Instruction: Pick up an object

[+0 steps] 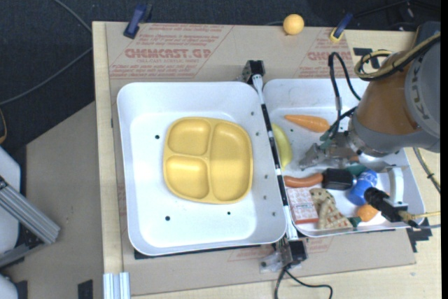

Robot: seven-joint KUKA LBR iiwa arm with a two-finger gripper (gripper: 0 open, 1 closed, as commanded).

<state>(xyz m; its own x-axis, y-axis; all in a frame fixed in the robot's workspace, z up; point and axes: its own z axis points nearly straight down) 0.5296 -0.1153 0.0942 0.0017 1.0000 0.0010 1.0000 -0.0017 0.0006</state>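
My gripper (315, 156) hangs low in the right bin (308, 91), near its left-middle part. Nothing shows held in it. An orange carrot (306, 122) lies just behind it. A yellow banana-like piece (282, 144) rests to its left along the bin's left wall. A reddish sausage (302, 181) lies just in front of it, with a small black object (337, 180) and a blue object (364, 187) to the right of that. The arm's grey and orange wrist (385, 112) covers the bin's right side.
The left bin (140, 115) holds a yellow divided plate (208, 159). A printed card (302, 205), a brown patterned piece (329, 210) and a small orange thing (367, 212) lie at the right bin's front. An orange ball (293, 24) sits on the bench behind the bins.
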